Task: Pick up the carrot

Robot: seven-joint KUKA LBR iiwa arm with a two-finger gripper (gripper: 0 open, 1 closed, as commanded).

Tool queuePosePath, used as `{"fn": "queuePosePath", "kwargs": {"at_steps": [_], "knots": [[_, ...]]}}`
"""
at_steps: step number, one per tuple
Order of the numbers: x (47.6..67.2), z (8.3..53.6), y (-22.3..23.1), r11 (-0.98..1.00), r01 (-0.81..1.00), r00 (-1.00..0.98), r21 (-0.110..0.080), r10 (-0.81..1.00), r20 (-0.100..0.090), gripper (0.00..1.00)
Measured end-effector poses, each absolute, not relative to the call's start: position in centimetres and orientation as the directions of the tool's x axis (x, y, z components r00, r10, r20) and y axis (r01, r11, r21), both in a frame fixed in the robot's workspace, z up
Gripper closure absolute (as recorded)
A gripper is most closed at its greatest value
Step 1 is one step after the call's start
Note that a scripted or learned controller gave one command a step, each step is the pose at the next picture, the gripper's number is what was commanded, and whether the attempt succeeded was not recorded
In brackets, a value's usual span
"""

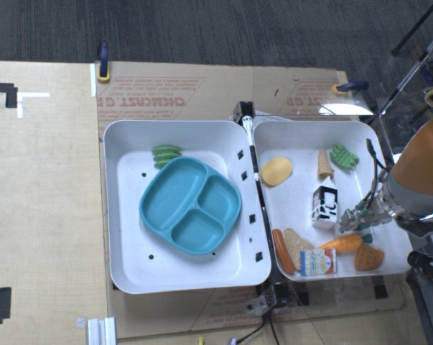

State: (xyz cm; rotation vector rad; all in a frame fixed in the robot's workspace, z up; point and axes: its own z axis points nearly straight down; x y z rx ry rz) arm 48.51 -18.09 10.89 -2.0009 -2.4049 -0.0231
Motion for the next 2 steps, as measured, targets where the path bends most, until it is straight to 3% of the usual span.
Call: {"fn": "queuePosePath", "kwargs": {"at_steps": [1,2], "knots": [[48.5,10.9,-18.1,0.182,0.983,-0.182,0.002,0.983,0.020,0.00],[48.1,9.3,-17.3,0.540,0.842,-0.540,0.007,0.842,-0.007,0.00]]}}
